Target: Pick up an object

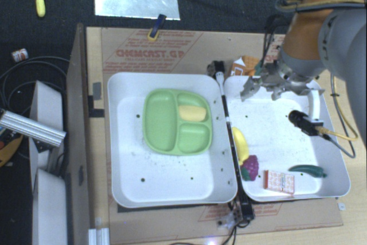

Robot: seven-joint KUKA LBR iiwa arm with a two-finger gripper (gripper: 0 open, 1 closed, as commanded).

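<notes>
My gripper (264, 92) hangs over the far part of the right bin (332, 178), its two fingers spread open with nothing between them. In that bin's near-left corner a yellow banana-like piece (240, 143) lies against the wall, touching a purple bunch of grapes (250, 166). A red and white box (279, 181) lies near the front rim, and a dark green pod-shaped thing (308, 169) lies to its right. An orange and white thing (243, 66) sits at the far-left corner, just behind the gripper.
The left bin (129, 181) holds a green divided plate (166, 123) with a yellow block (192, 113) in its far-right compartment. A slim black and white tool (222, 94) lies along the rims between the bins. Cardboard lies under both bins.
</notes>
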